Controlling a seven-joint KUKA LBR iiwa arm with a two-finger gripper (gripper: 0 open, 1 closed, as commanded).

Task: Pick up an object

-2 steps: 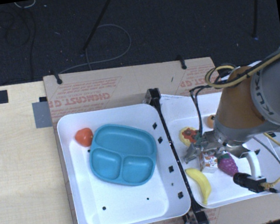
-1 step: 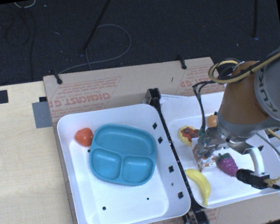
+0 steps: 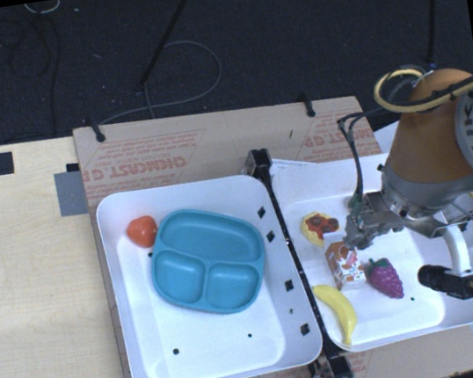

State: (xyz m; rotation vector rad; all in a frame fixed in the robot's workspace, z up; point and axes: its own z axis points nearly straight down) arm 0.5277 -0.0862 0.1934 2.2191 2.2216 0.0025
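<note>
Nearby, pincer [image 3: 360, 228], grip unclear, hovers beside carton [image 3: 345, 264], grapes [image 3: 384, 279], banana [image 3: 339, 309].

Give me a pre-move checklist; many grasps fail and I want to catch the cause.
1. Gripper is over the right bin: ok.
2. Something held: cannot tell.
3. Carton within reach, just below the gripper: ok.
4. Carton free of neighbours: not ok, grapes and banana crowd it.
5. Pastry lies apart from the carton: ok.
6. Left bin's plate and tomato are out of the way: ok.
</note>
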